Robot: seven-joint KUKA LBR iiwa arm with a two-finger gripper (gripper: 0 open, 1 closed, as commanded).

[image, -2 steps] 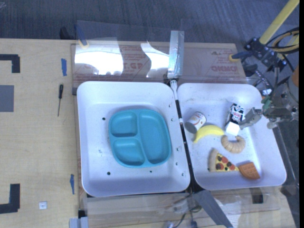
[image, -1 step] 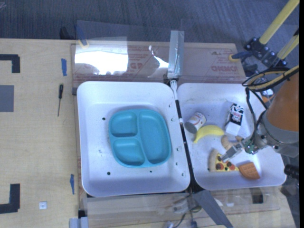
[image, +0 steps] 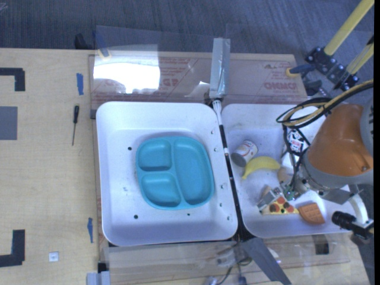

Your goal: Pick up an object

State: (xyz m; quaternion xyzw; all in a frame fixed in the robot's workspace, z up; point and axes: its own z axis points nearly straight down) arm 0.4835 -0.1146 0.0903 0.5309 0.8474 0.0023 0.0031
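Orange wedge (image: 311, 213), pizza slice (image: 279, 206), banana (image: 260, 166), can (image: 244, 151), hand (image: 289, 190) above

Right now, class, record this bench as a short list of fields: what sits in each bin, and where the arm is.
left bin: blue divided plate, three compartments
right bin: small can on its side, banana, pizza slice toy, orange block
arm: over the right bin's right side
gripper: low, between banana and pizza slice toy; grasp not clear
bench: screwdriver left of the bins
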